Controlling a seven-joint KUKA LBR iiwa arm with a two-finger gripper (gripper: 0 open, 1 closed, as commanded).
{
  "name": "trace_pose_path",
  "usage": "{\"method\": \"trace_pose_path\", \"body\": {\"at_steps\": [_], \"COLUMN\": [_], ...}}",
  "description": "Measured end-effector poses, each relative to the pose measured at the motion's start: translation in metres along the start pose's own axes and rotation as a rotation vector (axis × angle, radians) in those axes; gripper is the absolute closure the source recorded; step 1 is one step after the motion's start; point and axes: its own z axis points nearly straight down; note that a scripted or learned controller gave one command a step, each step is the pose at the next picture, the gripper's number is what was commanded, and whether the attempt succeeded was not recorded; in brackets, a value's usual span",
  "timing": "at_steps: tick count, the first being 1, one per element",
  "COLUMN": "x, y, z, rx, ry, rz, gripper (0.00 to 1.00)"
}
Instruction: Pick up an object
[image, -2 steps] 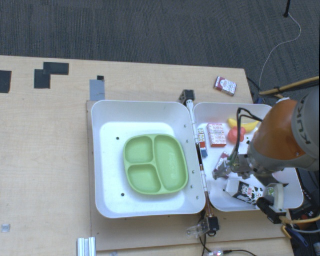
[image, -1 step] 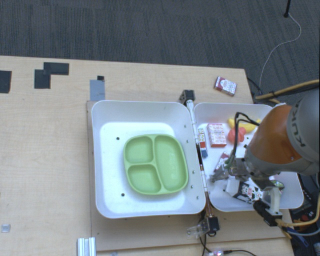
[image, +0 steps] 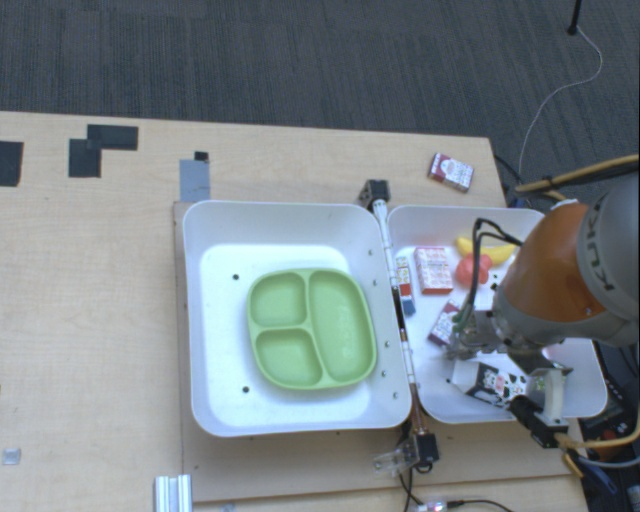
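The right bin (image: 432, 398) holds several small items. A red-and-white box (image: 434, 268) lies near its far left, with a yellow banana-like piece (image: 468, 244) and a red-orange round item (image: 472, 270) beside it. A small pink-purple packet (image: 443, 326) lies mid-left. A black-and-white carton (image: 492, 384) rests near the front. My gripper (image: 463, 340) is low in this bin, right next to the pink-purple packet and just above the black-and-white carton. The grey and orange arm (image: 555, 275) hides the bin's right half and the gripper's underside.
The left bin (image: 196, 300) holds a green three-part plate (image: 311, 328). A thin pen-like item (image: 404, 287) lies along the divider between the bins. A small red box (image: 451, 172) sits on the bench behind the right bin. Cables run at the right.
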Motion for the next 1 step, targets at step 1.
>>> {"method": "trace_pose_path", "body": {"at_steps": [1], "x": [0.0000], "y": [-0.0001], "z": [0.0001], "rx": [0.001], "ry": [0.000], "rz": [0.000], "gripper": [0.00]}}
